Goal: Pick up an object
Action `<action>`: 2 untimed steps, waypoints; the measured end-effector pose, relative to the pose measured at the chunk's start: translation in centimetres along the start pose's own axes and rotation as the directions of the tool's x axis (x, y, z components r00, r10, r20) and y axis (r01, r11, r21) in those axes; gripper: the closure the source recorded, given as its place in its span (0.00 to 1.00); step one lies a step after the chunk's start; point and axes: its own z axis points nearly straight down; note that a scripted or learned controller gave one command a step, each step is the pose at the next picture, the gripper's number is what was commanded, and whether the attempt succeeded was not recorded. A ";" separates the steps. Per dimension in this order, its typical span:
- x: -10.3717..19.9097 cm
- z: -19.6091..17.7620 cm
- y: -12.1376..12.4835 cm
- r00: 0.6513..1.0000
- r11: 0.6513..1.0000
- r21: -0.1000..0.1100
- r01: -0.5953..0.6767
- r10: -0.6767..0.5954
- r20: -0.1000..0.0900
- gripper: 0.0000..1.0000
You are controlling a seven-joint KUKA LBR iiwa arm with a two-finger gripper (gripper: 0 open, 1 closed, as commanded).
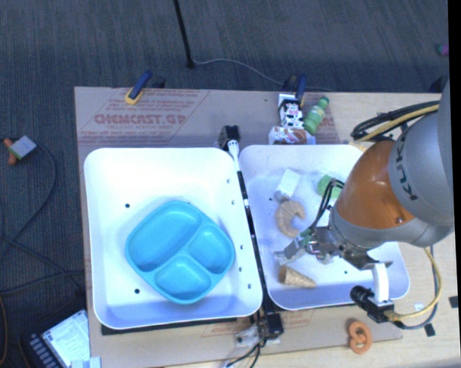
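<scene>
The right bin (274, 300) holds a tan croissant-shaped piece (290, 216), a waffle cone (296, 276), a white block (288, 183) and a green item (326, 185) partly hidden by the arm. My gripper (302, 246) hangs low in this bin, between the croissant piece and the cone, just right of both. The grey arm with its orange band (371, 197) covers the bin's right half. I see nothing clearly held.
A blue divided plate (180, 251) lies in the left bin (109, 176). Behind the right bin stand a small carton (290, 121) and a green bottle (316, 114). An orange ring (359, 336) lies on the bench front right; cables run along the right.
</scene>
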 end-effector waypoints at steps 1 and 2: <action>0.1 0.9 0.1 1.000 1.000 -0.004 -0.004 0.004 0.003 0.00; -3.2 0.8 10.9 1.000 1.000 -0.013 0.000 0.000 0.006 0.00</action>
